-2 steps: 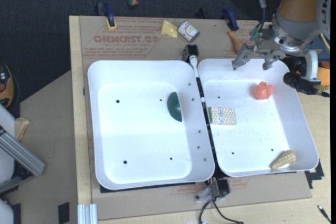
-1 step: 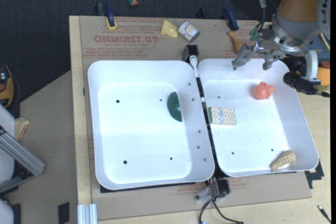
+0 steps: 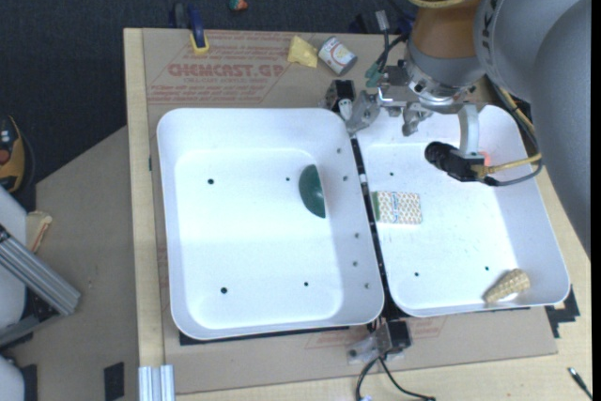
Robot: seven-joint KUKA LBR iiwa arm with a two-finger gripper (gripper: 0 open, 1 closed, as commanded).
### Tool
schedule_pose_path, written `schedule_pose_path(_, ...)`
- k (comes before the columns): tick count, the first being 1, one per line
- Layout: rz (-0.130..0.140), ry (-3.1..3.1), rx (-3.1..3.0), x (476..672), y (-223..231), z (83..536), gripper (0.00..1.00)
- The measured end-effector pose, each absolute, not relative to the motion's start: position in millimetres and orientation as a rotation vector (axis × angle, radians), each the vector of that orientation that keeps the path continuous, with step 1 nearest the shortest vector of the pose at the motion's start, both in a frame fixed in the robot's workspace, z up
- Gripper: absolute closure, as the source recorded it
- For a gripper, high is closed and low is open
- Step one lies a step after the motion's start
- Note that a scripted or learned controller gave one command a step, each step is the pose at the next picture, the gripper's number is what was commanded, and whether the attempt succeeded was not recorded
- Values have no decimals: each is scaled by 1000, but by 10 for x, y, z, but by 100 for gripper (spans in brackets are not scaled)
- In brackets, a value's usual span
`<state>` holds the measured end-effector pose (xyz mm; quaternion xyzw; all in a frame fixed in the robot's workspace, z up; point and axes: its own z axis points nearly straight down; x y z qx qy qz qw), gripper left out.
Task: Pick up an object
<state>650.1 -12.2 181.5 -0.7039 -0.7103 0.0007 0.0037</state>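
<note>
A dark green rounded object (image 3: 313, 190) lies in the left bin (image 3: 188, 155), close to its right wall. In the right bin (image 3: 535, 230) a small flat packet with a speckled print (image 3: 398, 207) rests near the left wall. A tan, ridged, cone-like object (image 3: 507, 286) sits in that bin's front right corner. My gripper (image 3: 387, 115) hangs over the back left corner of the right bin, by the divide between the bins. It is open, with nothing between its fingers. The packet lies a short way in front of it.
A black piece on a yellow cable (image 3: 454, 161) hangs from the wrist over the right bin. Behind the bins, on the cardboard, lie a yellow scrap (image 3: 302, 53) and a small white box (image 3: 336, 55). A clamp (image 3: 196, 35) grips the board's back edge.
</note>
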Motion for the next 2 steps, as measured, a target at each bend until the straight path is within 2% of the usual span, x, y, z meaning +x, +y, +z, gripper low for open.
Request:
schedule_pose_path(1, -12, -2234, -2214, 6677, 855, 2395, 0)
schedule_pose_path(2, 2, -2222, -2220, 6663, 841, 2303, 0)
